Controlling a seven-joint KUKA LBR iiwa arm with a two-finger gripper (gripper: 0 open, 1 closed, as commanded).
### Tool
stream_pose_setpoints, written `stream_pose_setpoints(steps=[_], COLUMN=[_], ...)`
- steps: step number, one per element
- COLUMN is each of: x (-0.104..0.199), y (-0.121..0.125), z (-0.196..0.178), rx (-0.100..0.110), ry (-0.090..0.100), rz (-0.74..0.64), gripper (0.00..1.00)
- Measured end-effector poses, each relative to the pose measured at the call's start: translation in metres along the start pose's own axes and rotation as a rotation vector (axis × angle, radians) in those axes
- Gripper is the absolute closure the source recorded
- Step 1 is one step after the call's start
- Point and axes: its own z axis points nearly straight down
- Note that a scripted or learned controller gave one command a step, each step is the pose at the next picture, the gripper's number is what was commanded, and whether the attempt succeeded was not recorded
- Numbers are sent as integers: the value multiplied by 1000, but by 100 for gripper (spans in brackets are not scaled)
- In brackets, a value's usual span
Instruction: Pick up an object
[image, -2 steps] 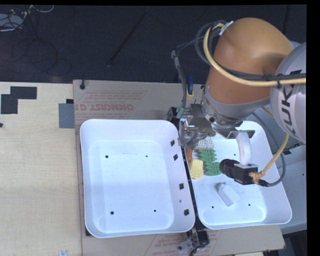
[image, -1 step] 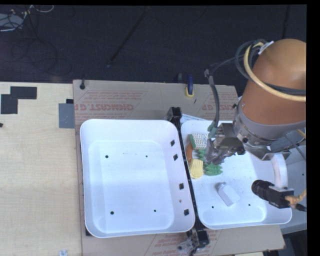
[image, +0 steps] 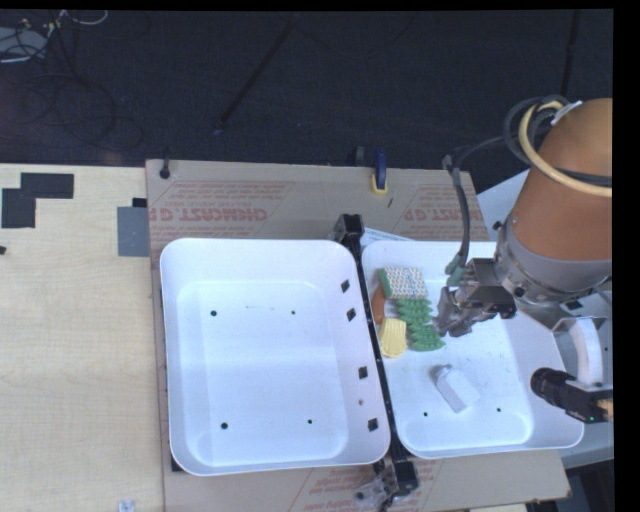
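In the right shallow white bin (image: 500, 425), the gripper (image: 452, 318) hangs at three o'clock of a clump of green, yellow and orange soft pieces (image: 405, 315); I cannot tell its state. A small grey block (image: 450, 388) lies at six o'clock. Crowded pieces could slip aside, leaving nothing grasped.

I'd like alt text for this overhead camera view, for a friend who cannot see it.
A grey and orange robot arm reaches in from the right, its gripper low in the right bin beside a cluster of small green, yellow and orange items. A small grey block lies nearer the front; the left bin sits alongside.
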Motion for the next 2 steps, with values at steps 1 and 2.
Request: stream_pose_setpoints(steps=[1,2], x=[78,136], y=[6,-1], z=[-46,-79], rx=[-6,-4], ry=[3,3], rz=[-12,-10], gripper=[100,100])
